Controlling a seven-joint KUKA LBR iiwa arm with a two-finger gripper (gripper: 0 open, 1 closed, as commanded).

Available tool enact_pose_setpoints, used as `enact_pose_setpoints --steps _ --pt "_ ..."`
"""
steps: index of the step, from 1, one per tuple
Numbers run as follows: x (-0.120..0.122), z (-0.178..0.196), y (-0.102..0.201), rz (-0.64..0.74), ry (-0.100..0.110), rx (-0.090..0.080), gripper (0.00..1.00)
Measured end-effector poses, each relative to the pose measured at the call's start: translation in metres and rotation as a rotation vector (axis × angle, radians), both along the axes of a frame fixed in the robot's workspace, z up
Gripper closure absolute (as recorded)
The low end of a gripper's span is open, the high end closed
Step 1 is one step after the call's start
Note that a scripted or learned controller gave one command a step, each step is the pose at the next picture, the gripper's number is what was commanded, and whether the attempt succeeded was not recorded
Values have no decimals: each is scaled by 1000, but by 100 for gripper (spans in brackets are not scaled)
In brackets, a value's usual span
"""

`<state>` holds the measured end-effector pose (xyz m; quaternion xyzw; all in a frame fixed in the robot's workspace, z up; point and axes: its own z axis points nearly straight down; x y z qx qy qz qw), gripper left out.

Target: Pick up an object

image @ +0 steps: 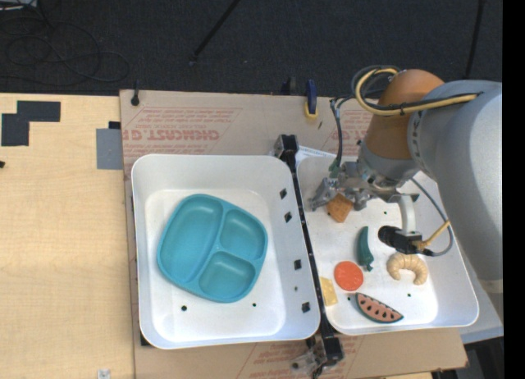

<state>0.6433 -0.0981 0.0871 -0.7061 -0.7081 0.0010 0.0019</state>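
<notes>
In the right bin [459, 308]:
Gripper [338, 199]: lowered over a brown object [340, 209]; grip state cannot be told.
Nearby items: teal piece [364, 248], red disc [349, 276], croissant [408, 267], watermelon slice [376, 308].
Left bin [148, 246]: blue divided plate [213, 247].

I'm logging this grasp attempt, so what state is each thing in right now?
gripper: down in the right bin, at the brown piece
brown piece: lying under the gripper
blue divided plate: flat in the left bin
croissant: lying untouched
watermelon slice: lying flat
</notes>
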Motion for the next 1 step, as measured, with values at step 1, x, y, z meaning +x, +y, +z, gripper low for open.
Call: enact_pose_setpoints --steps 1 --pt "0 10 -1 2 2 -1 100"
